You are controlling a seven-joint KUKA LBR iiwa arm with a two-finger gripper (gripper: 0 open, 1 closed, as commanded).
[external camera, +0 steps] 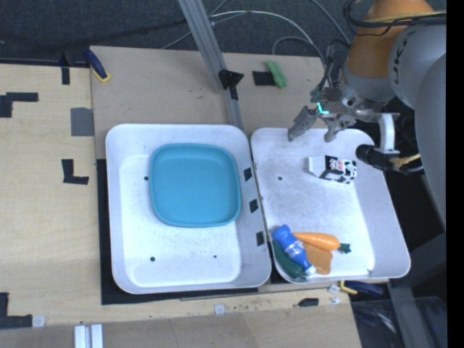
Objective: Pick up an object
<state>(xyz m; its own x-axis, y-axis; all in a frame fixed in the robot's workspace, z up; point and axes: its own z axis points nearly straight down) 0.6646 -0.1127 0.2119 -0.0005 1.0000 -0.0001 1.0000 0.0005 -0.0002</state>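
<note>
Gripper spread apart, holding nothing, above right bin; at its 5 o'clock lies a small white-and-black box (probably light, rigid), best pinched across its short sides.

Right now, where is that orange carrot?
The carrot lies in the right bin, near its front edge, beside the blue bottle.

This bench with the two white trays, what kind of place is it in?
Probably a robotics lab: a robot arm with its gripper spread open above two white bins, toy-like objects such as a carrot, and tape marks on the bench.
</note>
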